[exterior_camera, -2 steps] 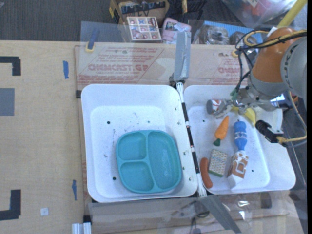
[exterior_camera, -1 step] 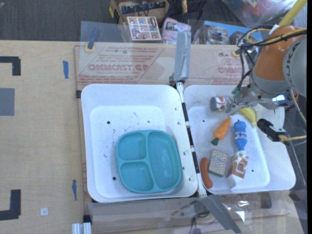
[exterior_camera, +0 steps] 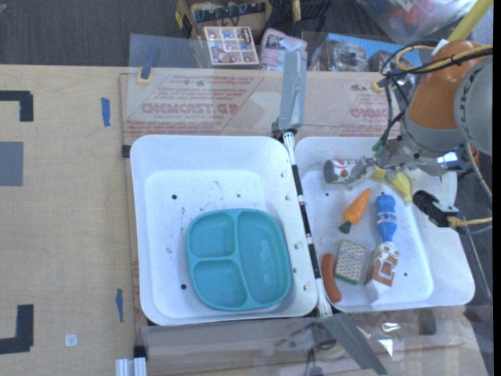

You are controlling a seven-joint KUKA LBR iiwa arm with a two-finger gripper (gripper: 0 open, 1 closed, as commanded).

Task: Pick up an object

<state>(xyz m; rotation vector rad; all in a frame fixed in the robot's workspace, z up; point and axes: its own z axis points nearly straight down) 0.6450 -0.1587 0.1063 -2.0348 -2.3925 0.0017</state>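
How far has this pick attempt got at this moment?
Done: the gripper has reached the right bin, close beside the small can at its far end. In hand: nothing visibly held; the can lies on the bin floor. Left: grasping and lifting. The carrot, blue bottle and carton lie untouched.

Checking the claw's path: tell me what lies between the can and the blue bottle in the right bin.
In the camera view, a toy carrot lies between the can and the blue bottle, tilted, touching neither.
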